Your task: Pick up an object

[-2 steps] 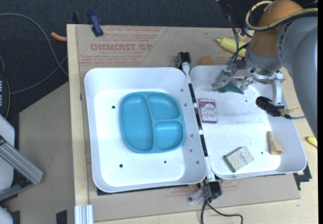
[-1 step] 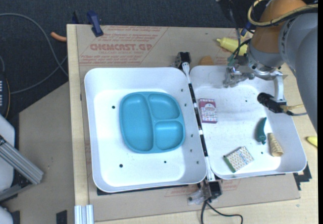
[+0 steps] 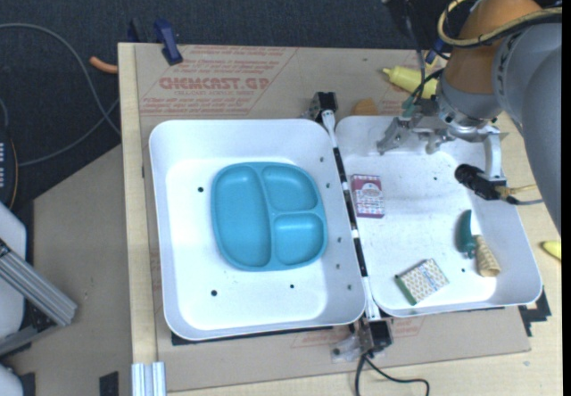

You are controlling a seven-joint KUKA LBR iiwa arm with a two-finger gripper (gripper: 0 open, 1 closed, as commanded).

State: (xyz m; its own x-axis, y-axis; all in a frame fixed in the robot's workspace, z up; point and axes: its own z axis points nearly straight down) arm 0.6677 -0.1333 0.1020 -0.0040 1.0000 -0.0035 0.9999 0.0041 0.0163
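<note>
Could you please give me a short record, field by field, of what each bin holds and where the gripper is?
left bin: blue three-compartment plate, near the middle
right bin: red-and-white packet by the wall next to the left bin; checkered packet near the front; teal-handled brush towards the right wall
gripper: over the right bin's far end, no object seen in it
task status: nothing picked up yet

Blue tray — left bin, claw — right bin

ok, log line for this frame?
end effector: right bin, far end | left bin: blue divided plate | right bin: red-white packet, checkered pad, teal-handled brush
</note>
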